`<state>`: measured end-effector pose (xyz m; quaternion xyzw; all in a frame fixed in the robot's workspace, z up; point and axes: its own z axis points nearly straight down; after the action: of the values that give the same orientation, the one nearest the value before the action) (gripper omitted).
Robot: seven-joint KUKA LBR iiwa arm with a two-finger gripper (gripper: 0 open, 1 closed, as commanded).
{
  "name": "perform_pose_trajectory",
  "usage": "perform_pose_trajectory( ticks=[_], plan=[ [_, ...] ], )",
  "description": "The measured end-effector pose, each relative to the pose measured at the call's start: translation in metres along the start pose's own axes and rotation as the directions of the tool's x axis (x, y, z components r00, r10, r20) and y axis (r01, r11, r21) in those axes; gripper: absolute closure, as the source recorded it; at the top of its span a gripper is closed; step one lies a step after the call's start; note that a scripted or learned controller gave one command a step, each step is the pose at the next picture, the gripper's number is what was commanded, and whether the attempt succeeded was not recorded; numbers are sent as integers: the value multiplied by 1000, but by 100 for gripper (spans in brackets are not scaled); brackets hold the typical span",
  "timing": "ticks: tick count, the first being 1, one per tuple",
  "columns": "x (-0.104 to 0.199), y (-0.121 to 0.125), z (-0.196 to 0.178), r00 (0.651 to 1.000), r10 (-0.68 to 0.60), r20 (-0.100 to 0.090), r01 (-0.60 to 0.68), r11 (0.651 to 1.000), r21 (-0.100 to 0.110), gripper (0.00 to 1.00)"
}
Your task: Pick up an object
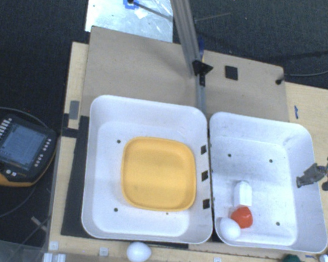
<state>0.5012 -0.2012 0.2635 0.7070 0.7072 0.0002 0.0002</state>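
Gripper (316,177) hangs at right bin's (297,136) far rim, jaws state can't tell. Targets, red ball (242,217), white egg (229,229) and white block (242,193), sit touching in near-left corner w/ wall close, so a grab could prob nudge one away or snag two.

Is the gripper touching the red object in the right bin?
Apart. The camera view shows the gripper at the right bin's right rim, with bare white floor between it and the red object.

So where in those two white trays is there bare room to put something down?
The right bin is bare across its back and middle, up to the gripper at its right wall. Its front left corner is crowded: white block, red ball, white egg. The yellow plate fills most of the left bin.
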Motion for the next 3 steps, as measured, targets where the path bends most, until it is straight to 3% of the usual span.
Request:
perform_pose_trajectory(
  ticks=[1,3],
  plan=[
    [0,0,0,1000,0,0,0,1000,0,0],
    [-5,5,88,1000,0,-1,0,1000,3,0]
  ],
)
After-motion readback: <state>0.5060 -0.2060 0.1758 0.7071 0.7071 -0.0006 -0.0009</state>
